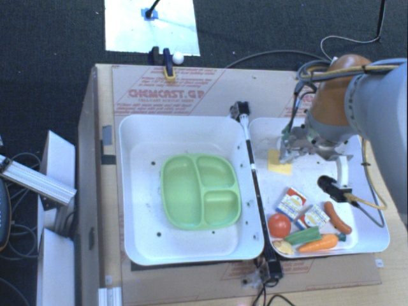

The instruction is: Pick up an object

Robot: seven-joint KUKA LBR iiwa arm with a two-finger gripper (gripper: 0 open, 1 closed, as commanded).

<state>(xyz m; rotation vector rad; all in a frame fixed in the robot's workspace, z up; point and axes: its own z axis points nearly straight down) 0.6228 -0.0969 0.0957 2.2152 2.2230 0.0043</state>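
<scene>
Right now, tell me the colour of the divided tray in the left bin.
Light green; the divided tray shows plainly in the camera view.

brown board [185, 88] under bins: red print "chemcast gp" in large letters, upside up toward camera, near board's far edge. smaller red lines above and below it, too small to read. same red print repeats faintly at board's near edge, unreadable. two small cartons [292, 204] in right bin: coloured label panels, red and yellow, lettering too small to make out. no other readable text, numbers or signs.
</scene>
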